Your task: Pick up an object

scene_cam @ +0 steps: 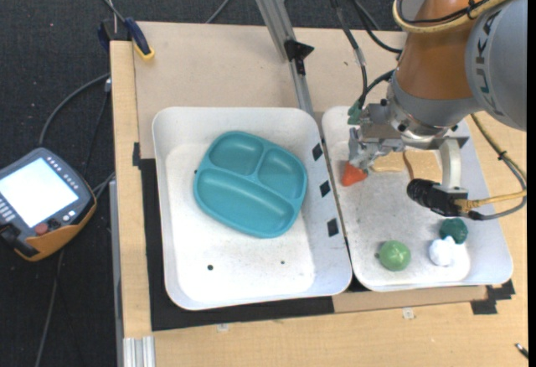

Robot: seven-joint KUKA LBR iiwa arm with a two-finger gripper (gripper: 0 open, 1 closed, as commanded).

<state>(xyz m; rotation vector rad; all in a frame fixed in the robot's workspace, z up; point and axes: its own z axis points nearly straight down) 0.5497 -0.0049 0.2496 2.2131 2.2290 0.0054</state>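
Observation:
My gripper (358, 162) hangs over the left part of the right bin (419, 273), close to the wall between the two bins. A small orange-red object (353, 176) sits pinched at its fingertips, and the gripper is shut on it. A tan flat piece (390, 162) lies on the bin floor just right of the gripper, partly hidden by the wrist. Near the front of the same bin lie a green ball (394, 255), a white lump (444, 253) and a dark green piece (454, 230).
The left bin (180, 273) holds a teal divided plate (250, 183). A slanted metal pole (276, 5) rises behind the bins. A black cylinder with a yellow cable (431, 193) juts from the wrist over the right bin. A teach pendant (38, 202) lies off the bench at left.

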